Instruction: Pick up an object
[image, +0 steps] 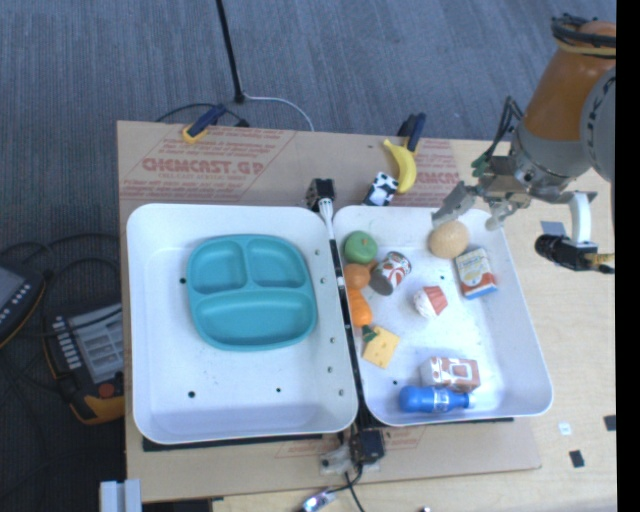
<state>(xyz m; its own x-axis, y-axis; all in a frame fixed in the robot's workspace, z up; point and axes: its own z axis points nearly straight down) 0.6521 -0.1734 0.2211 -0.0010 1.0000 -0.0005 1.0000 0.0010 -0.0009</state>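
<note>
The gripper (478, 205) is positioned above the far edge of the right bin (528, 330), with its fingers spread wide and nothing held between them. The nearest candidate, a tan rounded object (449, 238), lies just below and slightly left of the fingertips, apart from them.

For a clean grasp, the fingers are best centred over the tan rounded object before any descent, so that one finger passes on each side. A straight vertical approach is advised, since the small carton (475, 273) lies just beside it and could be knocked. Because the surface appears smooth and curved, closure across the widest part is recommended; an off-centre pinch is likely to squeeze it out sideways.
</note>
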